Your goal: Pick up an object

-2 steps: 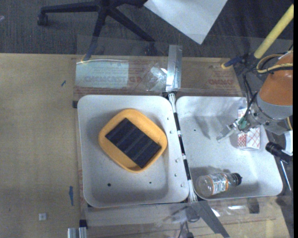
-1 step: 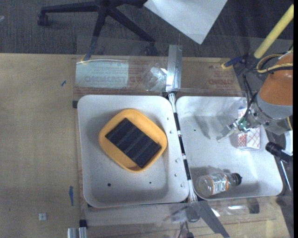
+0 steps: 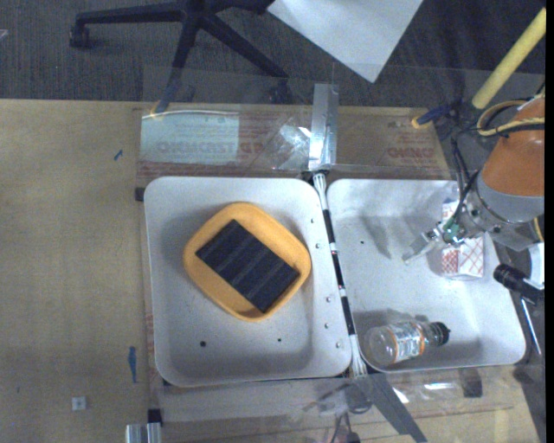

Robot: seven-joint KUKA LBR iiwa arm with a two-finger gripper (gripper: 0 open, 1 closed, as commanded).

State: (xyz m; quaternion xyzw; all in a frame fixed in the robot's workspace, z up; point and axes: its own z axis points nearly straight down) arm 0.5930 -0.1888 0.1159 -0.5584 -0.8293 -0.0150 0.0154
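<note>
Candidate things to pick: a small red-and-white packet (image 3: 459, 258) in the right bin (image 3: 381, 216), lying right under the claw (image 3: 443, 235), and a clear plastic bottle (image 3: 403, 339) near that bin's front edge. The packet is touching or just below the claw tip; I can't tell which, it's partly covered. The bottle lies on its side, long axis roughly left-right, dark cap pointing right, well apart from the claw and toward the front of the bin. The left bin (image 3: 173, 346) holds a yellow tray-like thing with a dark ribbed panel (image 3: 248, 270), tilted diagonally, far across the divider from the claw.

My read: the packet is the nearest target; the coming move is basically straight down, hardly any sideways travel. The bottle would need a reach forward and left, with the claw turned across its long axis.

Claw state: can't tell from this angle whether it's apart or together; nothing is visibly clamped. The arm (image 3: 515, 164) comes in from the right, orange band above the wrist, cables trailing.

Surface is a tan board (image 3: 69, 260) with both bins side by side and a taped plastic sheet (image 3: 190, 138) behind the left bin. Beyond that there's dark carpet, an office chair base (image 3: 173, 26) and a white sheet (image 3: 346, 30)
</note>
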